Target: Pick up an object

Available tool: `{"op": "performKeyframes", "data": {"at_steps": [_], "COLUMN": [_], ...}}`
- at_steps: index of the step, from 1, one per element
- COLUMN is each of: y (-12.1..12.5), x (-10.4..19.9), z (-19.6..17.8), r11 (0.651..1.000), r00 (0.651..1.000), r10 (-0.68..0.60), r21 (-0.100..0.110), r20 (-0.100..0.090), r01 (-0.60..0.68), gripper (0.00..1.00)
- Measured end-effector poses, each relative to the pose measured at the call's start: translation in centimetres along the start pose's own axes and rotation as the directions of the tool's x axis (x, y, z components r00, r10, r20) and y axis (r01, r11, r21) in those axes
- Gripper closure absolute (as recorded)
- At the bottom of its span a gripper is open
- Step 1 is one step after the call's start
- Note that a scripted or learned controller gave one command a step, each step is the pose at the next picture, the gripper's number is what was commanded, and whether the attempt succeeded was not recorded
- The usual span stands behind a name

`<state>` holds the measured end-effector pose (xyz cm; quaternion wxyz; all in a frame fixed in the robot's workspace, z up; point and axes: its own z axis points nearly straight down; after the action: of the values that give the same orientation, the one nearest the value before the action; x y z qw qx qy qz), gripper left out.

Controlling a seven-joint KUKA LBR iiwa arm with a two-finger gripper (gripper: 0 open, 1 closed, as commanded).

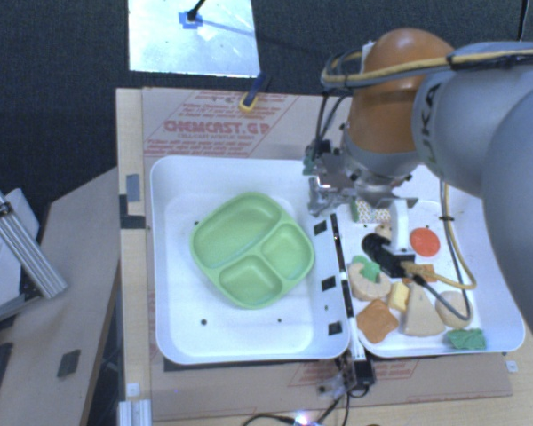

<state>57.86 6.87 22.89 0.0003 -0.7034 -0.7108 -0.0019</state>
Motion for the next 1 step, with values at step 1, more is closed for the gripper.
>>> {"op": "performKeyframes", "data": {"at_steps": [1], "y": [-1.59], "x": [3.21], "z": [0.29], "r11": [1.000], "r00": [1.000], "r10": [0.002], "r21": [0.003], "r20": [0.002], "r01": [-0.002], "gripper": [1.00]}}
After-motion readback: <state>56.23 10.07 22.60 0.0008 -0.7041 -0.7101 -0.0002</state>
